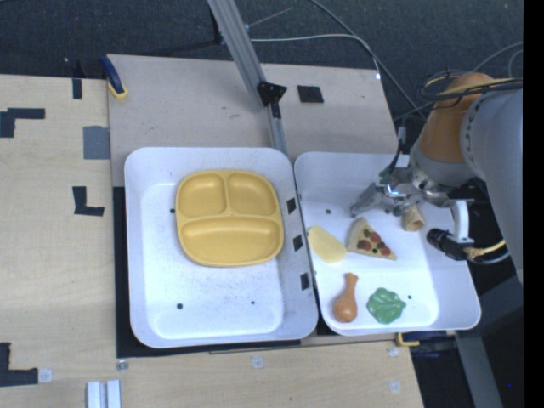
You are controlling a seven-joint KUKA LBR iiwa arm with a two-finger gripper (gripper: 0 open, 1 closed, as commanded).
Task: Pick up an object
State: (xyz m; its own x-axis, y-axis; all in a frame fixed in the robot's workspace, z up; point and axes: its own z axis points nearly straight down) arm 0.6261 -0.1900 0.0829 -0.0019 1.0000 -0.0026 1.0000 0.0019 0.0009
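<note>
The table [51, 228] is pale wood-grain board, with a plainer beige panel [187, 100] laid across its middle, both marked here and there with dark tape squares and strips. A blue and yellow clamp [115, 79] sits at the panel's upper left corner. Behind the table the floor is dark, speckled carpet [340, 7], crossed by thin cables, and a grey metal strut [242, 45] slants down from the top to a black bracket near the bins. Two shallow white bins stand side by side on a black mat. The left bin [153, 287] holds a yellow divided plate [229, 217] in its upper half; its floor shows dark specks. The right bin [331, 172] holds the small things: a pale yellow piece [325, 244] near its left wall, a pizza slice [371, 240] just right of that, a brown drumstick [346, 300] lower down, and a green lump [386, 305] beside the drumstick. A tan cork-like piece [413, 219] lies at the bin's right side, close under the wrist. The arm [497, 160] comes in from the right, grey with its orange band, and the jaws [371, 201] hang low over the upper part of the right bin, just above the pizza slice. They appear spread apart, with nothing between them.
</note>
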